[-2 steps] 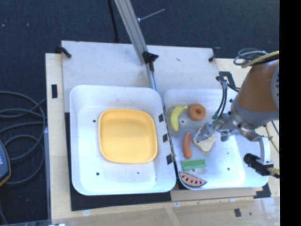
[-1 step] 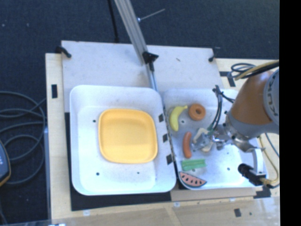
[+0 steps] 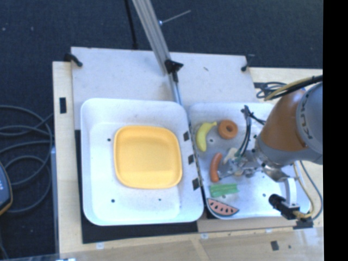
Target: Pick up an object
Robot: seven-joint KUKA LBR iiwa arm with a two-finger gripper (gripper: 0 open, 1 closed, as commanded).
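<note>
The hand [image 3: 237, 166], its grip too blurred to tell, hangs low in the right bin [image 3: 255, 203] with a sausage [image 3: 216, 166] just left, a green block [image 3: 223, 189] just below, and beyond them the wooden surface [image 3: 136, 248], dark floor [image 3: 65, 15] and cables [image 3: 22, 140].

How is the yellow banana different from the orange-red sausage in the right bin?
The yellow toy banana is curved and thicker; the orange-red toy sausage is straight and slimmer. The banana lies toward the bin's far end, beside the orange doughnut ring; the sausage lies nearer the middle, above the green block. Both lie lengthwise along the bin's left wall.
</note>
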